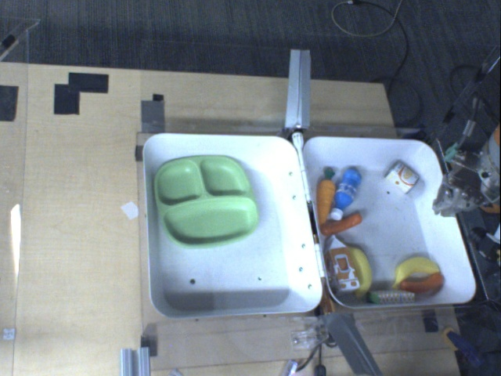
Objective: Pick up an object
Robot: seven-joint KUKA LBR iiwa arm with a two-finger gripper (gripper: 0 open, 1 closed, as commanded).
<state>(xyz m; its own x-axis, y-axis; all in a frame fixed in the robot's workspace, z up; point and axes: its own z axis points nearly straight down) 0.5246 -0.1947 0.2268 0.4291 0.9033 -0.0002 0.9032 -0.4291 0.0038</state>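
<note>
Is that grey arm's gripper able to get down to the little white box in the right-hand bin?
Probably yes: the small white box lies alone on bare bin floor, nothing over it, and the gripper hangs just beyond the right bin's rim.

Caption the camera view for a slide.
Green three-compartment plastic plate in the left white bin; toy foods and a blue-capped bottle in the right white bin; claw at its right rim.

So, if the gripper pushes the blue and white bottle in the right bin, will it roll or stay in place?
The blue and white bottle lies on its side and looks round, so it would probably roll. The carrot lies close along one side and may block rolling that way. It looks like small toy plastic, so probably light and a little slippery.
</note>
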